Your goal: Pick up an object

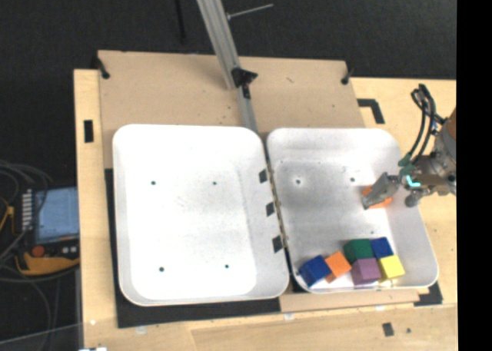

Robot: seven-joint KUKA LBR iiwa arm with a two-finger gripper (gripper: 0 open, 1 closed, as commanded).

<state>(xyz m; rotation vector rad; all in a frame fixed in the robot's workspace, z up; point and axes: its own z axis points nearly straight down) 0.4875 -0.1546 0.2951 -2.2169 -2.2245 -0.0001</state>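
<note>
No brand, label or readable writing can be made out anywhere on the bench or the bins. Two shallow white bins sit side by side in the middle of the frame. The left bin (131, 188) shows a bare white floor with a few small dark dots. The right bin (323, 146) holds a cluster of small blocks in its lower right corner: a blue block (314, 269) at the left end, an orange block (337, 263) just beside it, a green block (358, 250) above and to the right of that, a second blue block (381, 246) next to the green one, a purple block (367, 269) below the green one, and a yellow block (392, 266) at the right end, all packed closely and mostly touching. At the right edge of the frame, over the right bin's right side, the gripper (392, 188) reaches in from the arm. A small orange object (377, 197) sits at the gripper's tip, above the cluster and apart from it; whether the claw actually grips it, and how far the claw is spread, cannot be told. A grey metal bar (219, 27) slants down from the top centre of the frame. A blue device with cables (54, 215) lies at the far left.
</note>
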